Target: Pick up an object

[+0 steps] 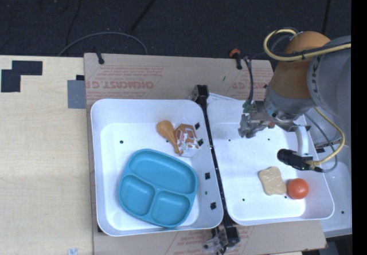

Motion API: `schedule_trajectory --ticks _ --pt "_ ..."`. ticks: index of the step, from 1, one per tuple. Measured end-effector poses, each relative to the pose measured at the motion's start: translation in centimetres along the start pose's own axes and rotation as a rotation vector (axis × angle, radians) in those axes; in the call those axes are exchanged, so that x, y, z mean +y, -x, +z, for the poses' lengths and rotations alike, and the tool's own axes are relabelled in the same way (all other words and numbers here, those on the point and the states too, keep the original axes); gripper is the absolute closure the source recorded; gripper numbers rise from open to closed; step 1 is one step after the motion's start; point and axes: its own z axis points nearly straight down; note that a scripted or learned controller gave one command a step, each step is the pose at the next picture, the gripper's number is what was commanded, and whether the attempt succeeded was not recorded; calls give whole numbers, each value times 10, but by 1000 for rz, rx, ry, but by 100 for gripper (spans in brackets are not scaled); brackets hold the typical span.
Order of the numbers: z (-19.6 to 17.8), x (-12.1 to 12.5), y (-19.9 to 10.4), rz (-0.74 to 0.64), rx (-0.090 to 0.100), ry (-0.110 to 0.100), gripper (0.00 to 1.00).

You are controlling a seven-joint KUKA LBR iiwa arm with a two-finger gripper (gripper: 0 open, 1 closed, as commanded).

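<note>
My gripper (248, 129) hangs over the back of the right bin (241, 205), near its far wall. It is seen from above, and nothing shows between its tips. A tan slice of toast (272, 181) lies in the right bin's front right part, with a red tomato (297, 188) touching its right side. Both lie well in front of and to the right of the gripper. In the left bin (106, 133) rest a blue divided plate (157, 187), a small tan wooden spoon (168, 132) and a brown and white wrapped item (187, 138).
A black divider (210, 162) runs between the two bins. A black cable fitting (295, 159) of the arm hangs over the right bin's right side, just behind the tomato. Cardboard lies under both bins, and light wooden bench extends to the left.
</note>
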Motion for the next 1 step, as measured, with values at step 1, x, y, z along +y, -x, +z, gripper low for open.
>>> schedule_trajectory --ticks 1 --pt "-45 -3 -5 -6 1 0 100"
